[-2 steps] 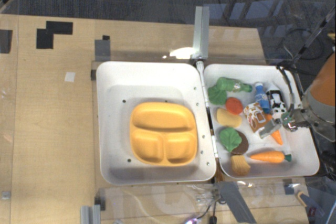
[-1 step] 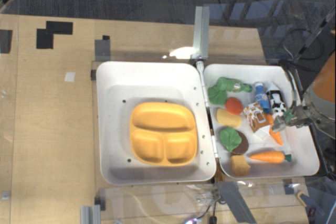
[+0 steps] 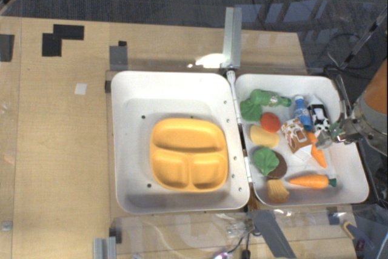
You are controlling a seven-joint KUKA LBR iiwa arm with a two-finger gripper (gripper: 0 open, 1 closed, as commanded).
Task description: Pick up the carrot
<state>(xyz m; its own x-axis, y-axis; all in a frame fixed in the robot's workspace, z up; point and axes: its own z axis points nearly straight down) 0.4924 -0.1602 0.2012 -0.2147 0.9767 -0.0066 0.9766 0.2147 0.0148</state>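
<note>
Lying smooth, tapered, orange: carrot [image 3: 310, 181]; claw [image 3: 328, 133] near, above.

camera view: fixed overhead; slanted down | frames both white bins [image 3: 121, 130] on the bench [image 3: 54, 130] | arm enters right

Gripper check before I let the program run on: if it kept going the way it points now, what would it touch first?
Probably the small orange carrot piece just below the gripper; depth is unclear from above, so the gap is uncertain.
</note>
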